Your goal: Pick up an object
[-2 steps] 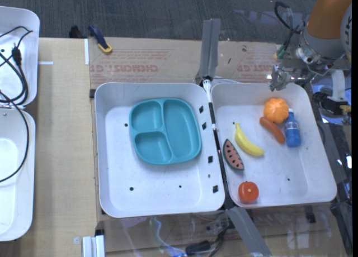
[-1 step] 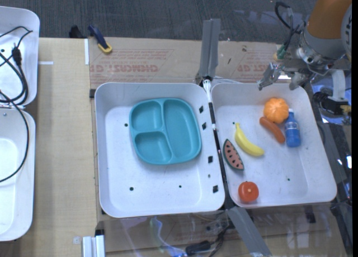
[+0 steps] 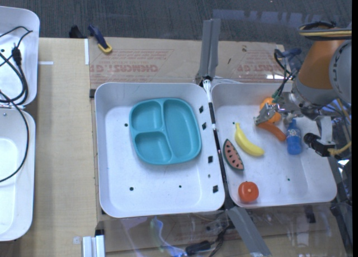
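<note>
Bins sit side by side on the bench, seen from the one overhead camera. At the centre of the left bin (image 3: pixel 112 155) lies a teal divided plate (image 3: pixel 165 131) with three compartments, tilted a little from the bin's edges.

Over in the right bin (image 3: pixel 313 194), a yellow banana (image 3: pixel 246 141) rests near the middle, running from about 11 o'clock to 5 o'clock. Toward 7 o'clock of the banana, against the wall shared by the bins, lies a watermelon slice (image 3: pixel 233 155), red with dark seeds. A red tomato-like ball (image 3: pixel 248 191) sits at 6 o'clock in this bin, near the front wall. A blue bottle (image 3: pixel 293 139) lies at about 3 o'clock of the banana, and an orange carrot-like piece (image 3: pixel 272 131) lies between them.

Reaching in from 3 o'clock, the arm (image 3: pixel 321 63) hangs over the bin's upper right part. Its gripper (image 3: pixel 269 115) is low, at an orange object (image 3: pixel 268 108) just above the carrot piece; how wide the gripper stands, and whether it grasps that object, I cannot tell.
</note>
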Robot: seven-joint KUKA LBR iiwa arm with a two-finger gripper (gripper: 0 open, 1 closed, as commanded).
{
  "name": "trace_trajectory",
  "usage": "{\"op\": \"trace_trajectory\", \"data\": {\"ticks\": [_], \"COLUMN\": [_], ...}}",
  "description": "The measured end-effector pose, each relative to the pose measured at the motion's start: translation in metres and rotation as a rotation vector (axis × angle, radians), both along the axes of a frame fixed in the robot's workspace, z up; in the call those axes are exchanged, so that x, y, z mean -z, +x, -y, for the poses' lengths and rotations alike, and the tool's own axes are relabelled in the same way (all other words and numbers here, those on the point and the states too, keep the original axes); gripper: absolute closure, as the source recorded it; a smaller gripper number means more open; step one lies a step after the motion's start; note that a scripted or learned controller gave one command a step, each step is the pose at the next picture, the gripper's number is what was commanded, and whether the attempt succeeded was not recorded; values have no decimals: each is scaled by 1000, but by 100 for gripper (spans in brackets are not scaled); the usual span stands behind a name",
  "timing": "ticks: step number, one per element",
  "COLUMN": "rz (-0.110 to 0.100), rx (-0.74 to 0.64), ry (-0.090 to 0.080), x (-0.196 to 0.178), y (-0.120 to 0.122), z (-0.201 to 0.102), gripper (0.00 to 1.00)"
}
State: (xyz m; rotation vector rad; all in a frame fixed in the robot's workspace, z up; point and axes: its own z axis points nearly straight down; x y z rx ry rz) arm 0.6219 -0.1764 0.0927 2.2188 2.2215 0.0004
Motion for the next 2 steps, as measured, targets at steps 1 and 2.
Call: {"op": "trace_trajectory", "data": {"ticks": [1,2], "rz": [-1,-1], "rx": [2,-2], "ry": [0,0], "x": [-9,-127], "y": [0,12], "z": [1,-31], "gripper": [100,100]}}
